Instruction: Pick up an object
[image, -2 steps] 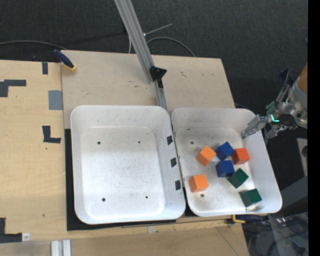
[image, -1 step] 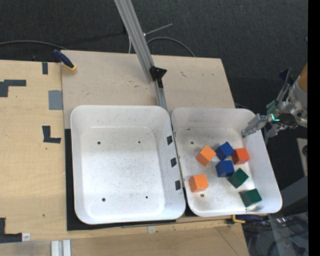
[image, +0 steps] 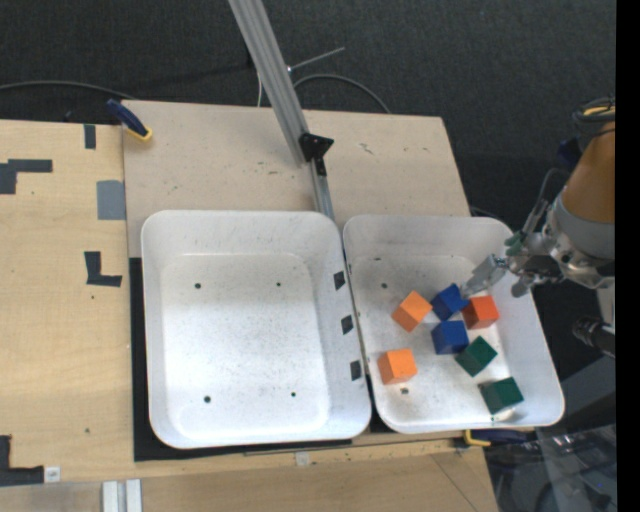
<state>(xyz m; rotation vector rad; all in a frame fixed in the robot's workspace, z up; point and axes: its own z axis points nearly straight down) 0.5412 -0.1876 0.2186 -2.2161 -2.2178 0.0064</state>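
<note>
Blocks are gathered in the right bin (image: 425, 405), seven in all. An orange block (image: 410, 311) is found near the bin's centre, and a second orange block (image: 397, 366) lies at its 6 o'clock, well apart from it. A blue block (image: 448, 300) is seen just beside the first orange block at its 3 o'clock, and another blue block (image: 449, 337) is placed right under it, at about 6 o'clock. A red-orange block (image: 481, 311) sits at 3 o'clock of the upper blue block, close against it. A dark green block (image: 477, 356) is touching or nearly touching the lower blue block at its 4 o'clock, and a second dark green block (image: 501, 394) lies near the bin's lower right corner. The left bin (image: 240, 228) is set alongside on the desk (image: 390, 170), its edge meeting the right bin's. The gripper (image: 492, 270) is held over the right bin's 2 o'clock area, just above the red-orange block; whether its tips are apart or together cannot be told, and nothing is seen clamped in it. The grey arm (image: 585, 225) enters from 3 o'clock. A slanted metal pole (image: 275, 75) crosses the desk from 12 o'clock.
</note>
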